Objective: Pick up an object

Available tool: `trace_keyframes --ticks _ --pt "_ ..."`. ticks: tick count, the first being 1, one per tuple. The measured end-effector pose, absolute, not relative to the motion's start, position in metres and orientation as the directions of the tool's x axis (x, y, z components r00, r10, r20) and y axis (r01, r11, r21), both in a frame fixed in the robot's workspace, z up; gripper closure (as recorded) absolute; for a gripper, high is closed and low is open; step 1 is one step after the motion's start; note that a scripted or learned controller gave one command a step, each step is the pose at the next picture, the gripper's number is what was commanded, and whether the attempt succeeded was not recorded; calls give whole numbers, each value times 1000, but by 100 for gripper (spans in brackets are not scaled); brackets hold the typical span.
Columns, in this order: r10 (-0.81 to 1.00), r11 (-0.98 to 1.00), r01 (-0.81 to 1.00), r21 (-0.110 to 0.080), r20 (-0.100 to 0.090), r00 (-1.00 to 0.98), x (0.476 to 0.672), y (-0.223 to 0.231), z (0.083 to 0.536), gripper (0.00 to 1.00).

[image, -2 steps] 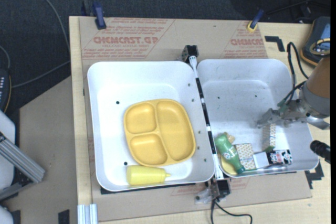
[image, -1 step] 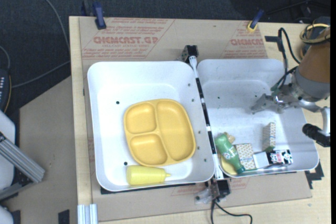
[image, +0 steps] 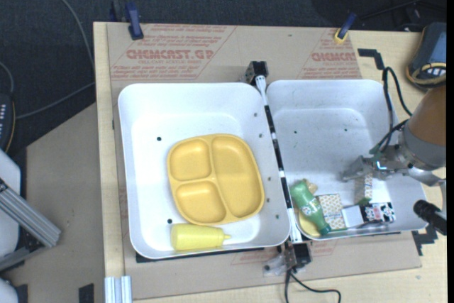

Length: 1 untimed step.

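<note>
"CHEMCAST GP" printed in red on the brown board (image: 170, 53) under the bins, smaller lines unreadable

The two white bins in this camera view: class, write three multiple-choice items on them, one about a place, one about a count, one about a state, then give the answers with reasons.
1. Where does the yellow bottle lie?
A. Near front edge of the left bin
B. Back of the right bin
C. On the bench outside the bins

2. How many compartments has the yellow divided plate?
A. Two
B. Three
C. Five

3. How does the green bottle stand?
A. Upright on its base
B. Lying on its side
C. Hanging from the gripper

Answers: 1 A, the bottle lies just below the plate in the left bin. 2 B, two sections at the back and one at the front left show. 3 B, it lies flat among the small packets in the front of the right bin, apart from the gripper.
</note>
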<state>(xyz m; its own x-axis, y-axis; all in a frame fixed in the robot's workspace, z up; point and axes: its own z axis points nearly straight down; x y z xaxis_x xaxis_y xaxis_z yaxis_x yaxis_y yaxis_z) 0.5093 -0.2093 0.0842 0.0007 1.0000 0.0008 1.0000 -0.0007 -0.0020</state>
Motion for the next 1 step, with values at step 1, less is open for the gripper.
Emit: trace_keyframes --ticks 1 --pt "1000 -1 1000 1 0 1 510 -209 94 100"
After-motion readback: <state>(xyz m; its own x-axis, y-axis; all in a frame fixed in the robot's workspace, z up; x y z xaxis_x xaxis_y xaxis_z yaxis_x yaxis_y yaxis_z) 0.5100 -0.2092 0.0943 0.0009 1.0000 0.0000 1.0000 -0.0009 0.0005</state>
